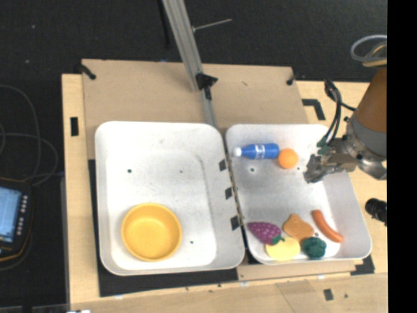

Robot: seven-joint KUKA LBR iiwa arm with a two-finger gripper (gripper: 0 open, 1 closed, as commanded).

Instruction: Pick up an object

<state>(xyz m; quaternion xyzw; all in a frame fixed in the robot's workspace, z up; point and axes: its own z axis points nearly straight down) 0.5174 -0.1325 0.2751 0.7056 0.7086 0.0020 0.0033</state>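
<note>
Right bin [339, 194] holds seven objects. Blue bottle [257, 151], white label, lies on its side near the far wall, cap end toward the orange ball [288, 158] just beside it. Along the near wall: purple grapes [263, 230], yellow fruit [283, 249], tan bread piece [298, 227], green item [314, 246], orange-red sausage [326, 225], clustered closely. Left bin [156, 149] holds one upright yellow bowl [152, 231] near its front left corner.

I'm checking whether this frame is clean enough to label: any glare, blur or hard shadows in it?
Camera view: even, soft light; the white bins look bright but keep their specks, no real glare. The gripper is soft-edged and dark. The toys at the right bin's near end stay distinct, with faint shadows.
</note>
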